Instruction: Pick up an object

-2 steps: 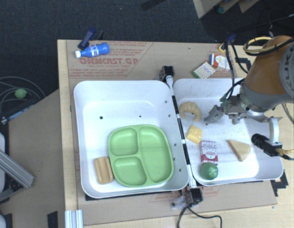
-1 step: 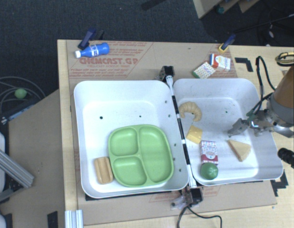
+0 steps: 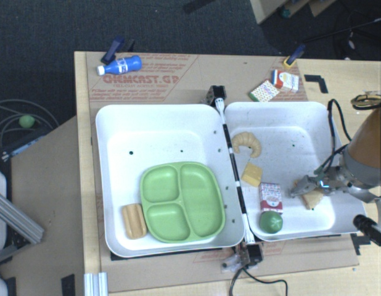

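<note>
The right bin (image 3: pixel 289 119) holds a tan croissant (image 3: pixel 246 142), a yellow cheese wedge (image 3: pixel 252 175), a small red and white carton (image 3: pixel 270 196) and a green ball (image 3: pixel 271 221). Near its right wall lies a small tan chunk (image 3: pixel 312 200). My gripper (image 3: pixel 309 187) is low in this bin, reaching in from the right. It sits right over the tan chunk and touches or nearly touches its top. The carton is a short way to its left.
The left bin (image 3: pixel 116 134) carries a green divided plate (image 3: pixel 180 200) and a tan bread slab (image 3: pixel 134 220). On the bench behind the bins lie a blue and white bottle (image 3: pixel 119 65) and small boxes (image 3: pixel 275 86). A black cable (image 3: pixel 334 125) loops over the right bin's far corner.
</note>
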